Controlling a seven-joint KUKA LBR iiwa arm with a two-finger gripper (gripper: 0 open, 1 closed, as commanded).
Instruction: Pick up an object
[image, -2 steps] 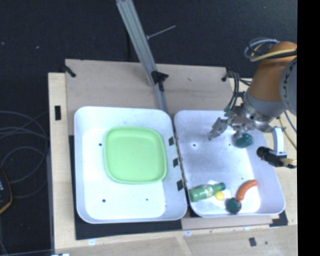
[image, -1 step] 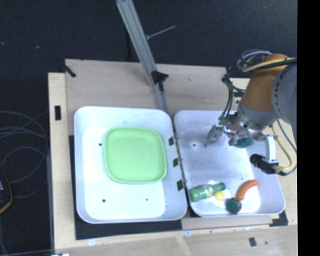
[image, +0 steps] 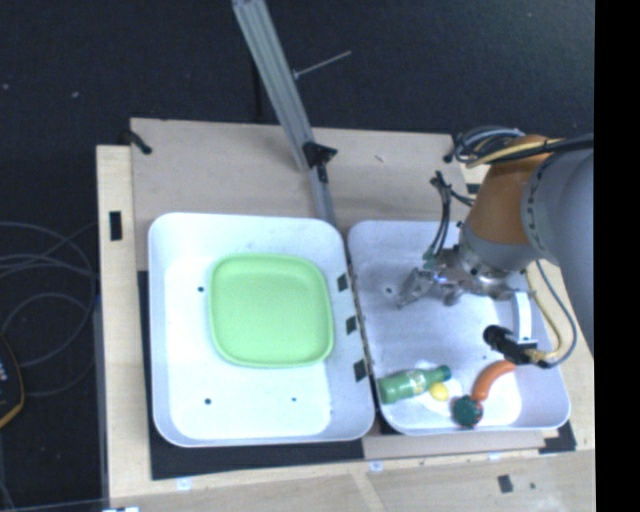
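Note:
My gripper (image: 412, 289) hangs over the upper middle of the right bin (image: 390, 250), its metal fingers pointing left with nothing visible between them. Along that bin's front edge lie a green bottle (image: 412, 383) with a yellow cap, a small yellow piece (image: 439, 393), a dark green ball (image: 466, 409) and an orange carrot-like piece (image: 492, 377). All of these sit well below and to the right of the gripper. A square green plate (image: 270, 309) rests in the left bin (image: 180, 300).
A grey metal pole (image: 285, 100) slants down from the top to the gap between the bins. The arm's orange band and grey body (image: 520, 210) cover the right bin's upper right corner. Bare white floor lies around the gripper.

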